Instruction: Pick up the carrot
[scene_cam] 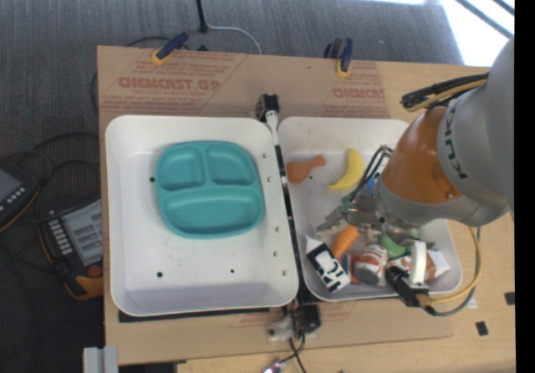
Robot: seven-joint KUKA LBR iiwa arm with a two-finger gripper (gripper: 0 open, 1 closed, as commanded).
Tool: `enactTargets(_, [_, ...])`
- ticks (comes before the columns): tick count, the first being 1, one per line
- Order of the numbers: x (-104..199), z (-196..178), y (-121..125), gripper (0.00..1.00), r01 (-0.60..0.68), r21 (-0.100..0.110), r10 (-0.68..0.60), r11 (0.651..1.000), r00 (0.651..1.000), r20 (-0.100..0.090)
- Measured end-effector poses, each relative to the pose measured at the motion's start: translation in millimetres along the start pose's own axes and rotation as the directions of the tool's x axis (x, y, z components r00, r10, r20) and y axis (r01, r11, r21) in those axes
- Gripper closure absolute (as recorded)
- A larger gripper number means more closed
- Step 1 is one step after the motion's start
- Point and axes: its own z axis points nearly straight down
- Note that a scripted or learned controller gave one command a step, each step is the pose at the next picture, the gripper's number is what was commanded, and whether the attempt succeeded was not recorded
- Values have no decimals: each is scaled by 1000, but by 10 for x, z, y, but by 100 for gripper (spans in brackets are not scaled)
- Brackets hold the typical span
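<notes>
Two white bins sit on the tabletop (125,70). The left bin (134,221) holds a teal tray (209,187) with three compartments. All else is placed relative to the right bin (318,133).

The arm (435,162) comes in from the right and covers most of the bin's right half; its orange band sits over the middle. The pincer (361,214) hangs low near the bin's centre, metal parts partly hidden under the wrist; I cannot tell whether it is released or clenched.

The carrot (343,240) lies in the lower middle of the bin, tilted, its upper end just beside or under the pincer tips; contact is unclear and nothing shows it being grasped.

A banana (349,171) lies in the upper middle, its lower end cut off by cables. An orange drumstick-shaped toy (304,168) lies in the upper left. A black-and-white block (328,267) sits at the lower left wall. A red-and-white can (369,265) lies just right of the carrot, with a green piece (393,242) and a white carton (422,264) beyond, all partly hidden by the arm and hard to make out.
</notes>
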Motion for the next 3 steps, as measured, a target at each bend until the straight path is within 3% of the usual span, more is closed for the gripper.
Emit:
enactTargets(1, [0, -92, -1, 100, 0, 2, 0, 1000, 1000, 0])
enactTargets(2, [8, 104, 104, 100, 497, 9, -497, 868, 868, -6])
enactTargets(3, [15, 106, 117, 0, 497, 4, -497, 868, 868, -3])
